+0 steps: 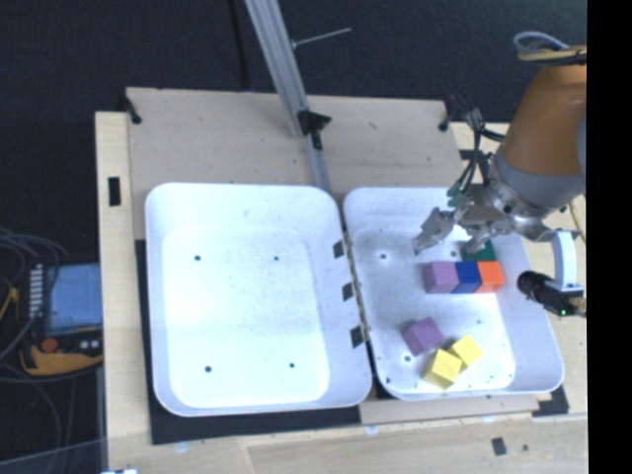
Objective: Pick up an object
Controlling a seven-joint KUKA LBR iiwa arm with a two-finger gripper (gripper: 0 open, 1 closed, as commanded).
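2 fingers spread wide, hand (456,233) hovers over right bin (533,363); approach step, next descend onto purple block (440,276).

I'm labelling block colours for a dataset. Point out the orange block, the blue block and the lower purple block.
orange block (492,276): camera view, top face.
blue block (468,274): camera view, top face.
lower purple block (424,335): camera view, top face.

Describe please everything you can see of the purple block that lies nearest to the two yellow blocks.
The purple block is a small cube, matte like foam, with soft edges. It lies turned at an angle on the floor of the right bin, in the bin's near half. One yellow block sits just beside it to the right, another yellow block just below; whether they touch cannot be told. The gripper is far from it.
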